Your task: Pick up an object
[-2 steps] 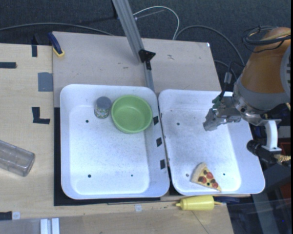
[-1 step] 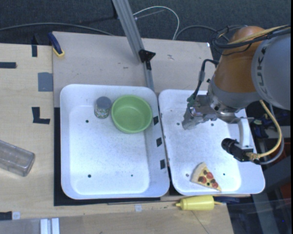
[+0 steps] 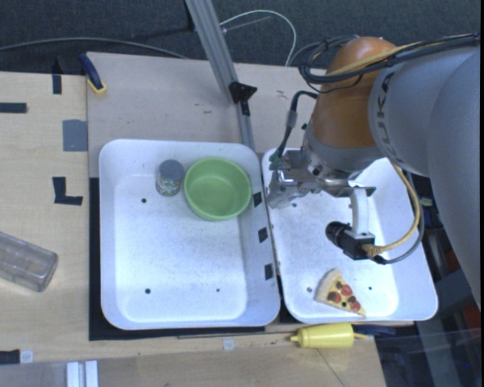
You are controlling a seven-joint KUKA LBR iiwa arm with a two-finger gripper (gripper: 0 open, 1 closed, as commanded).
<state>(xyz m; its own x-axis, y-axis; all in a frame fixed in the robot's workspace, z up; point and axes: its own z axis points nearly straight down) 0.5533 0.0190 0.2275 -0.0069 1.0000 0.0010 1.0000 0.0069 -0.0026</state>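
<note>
Since no target is named, pick whichever obj gives the easiest grab, scanning L to R.

Far left, on the bench outside the bins: clear ribbed plastic tumbler (image 3: 16, 258) lying on its side. Well out of reach, skip.

Left white bin (image 3: 177, 297): small round jar with a grey lid (image 3: 169, 177) stands upright at the back, just beside the light-green plastic bowl (image 3: 218, 188). They look to be touching or nearly so, can't tell which. A jar grab needs clearance on the bowl side, so approach w/ the closing axis parallel to the bowl rim, not across it. The bowl itself is only grabbable by its rim, prob slippery.

The two-finger gripper (image 3: 281, 185) hangs under the orange wrist, over the left rim of the right white bin (image 3: 411, 297), nr the divider between bins. Wrist body blocks the view, so open vs closed: can't tell. Nothing visibly held.

Right bin: flat toy pizza slice w/ red spots (image 3: 340, 291) lies at the front, well apart from the gripper. It's thin, so come down till nearly touching the floor and pinch across the narrow width. Risk is scraping over the top.

Yellow squeeze bottle (image 3: 327, 336) lies on the bench just in front of the right bin, outside it.

My call: jar is nearest and tallest, so best bet. Move left, clear the bin rims before descending, centre over the lid.
</note>
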